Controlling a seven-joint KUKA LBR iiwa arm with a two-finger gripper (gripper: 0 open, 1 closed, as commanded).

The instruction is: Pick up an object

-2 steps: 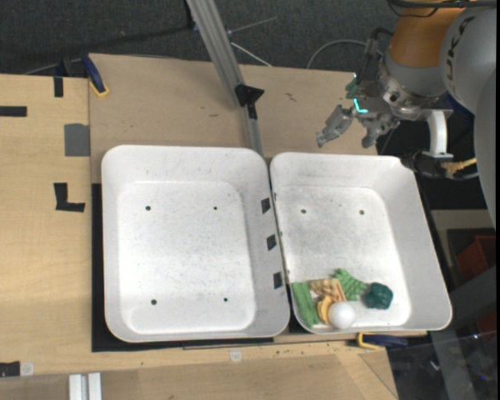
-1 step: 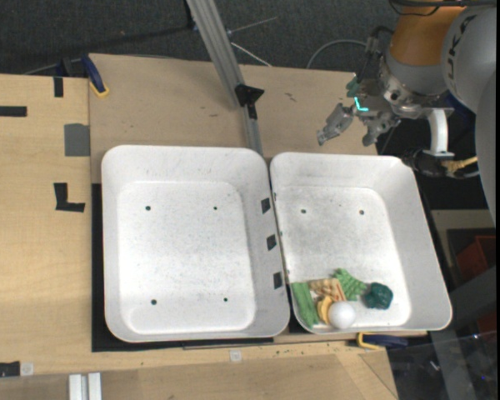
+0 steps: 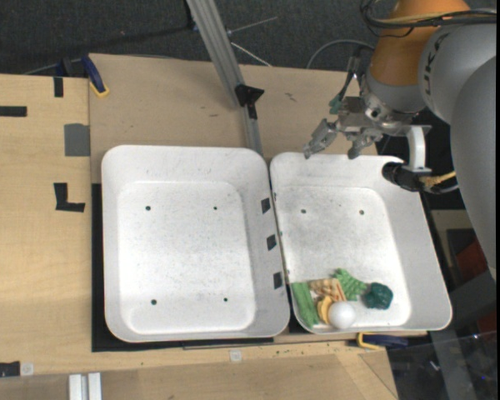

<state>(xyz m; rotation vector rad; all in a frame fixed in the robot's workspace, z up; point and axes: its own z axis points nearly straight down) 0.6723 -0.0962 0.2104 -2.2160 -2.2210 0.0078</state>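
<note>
My gripper (image 3: pixel 338 145) hangs above the far rim of the right bin (image 3: pixel 417 223), its two fingers spread apart with nothing between them. The objects lie far from it, in that bin's near corner: a white ball (image 3: pixel 342 314), a dark green lump (image 3: pixel 377 296), a green leafy piece (image 3: pixel 349 284) and a tan and yellow item (image 3: pixel 324 294) bunched together.
The left bin (image 3: pixel 183 240) sits beside the right one, with black clips along the shared edge. A slanted metal pole (image 3: pixel 221 48) rises from the far side between the bins. Black tape marks dot the wooden bench at left.
</note>
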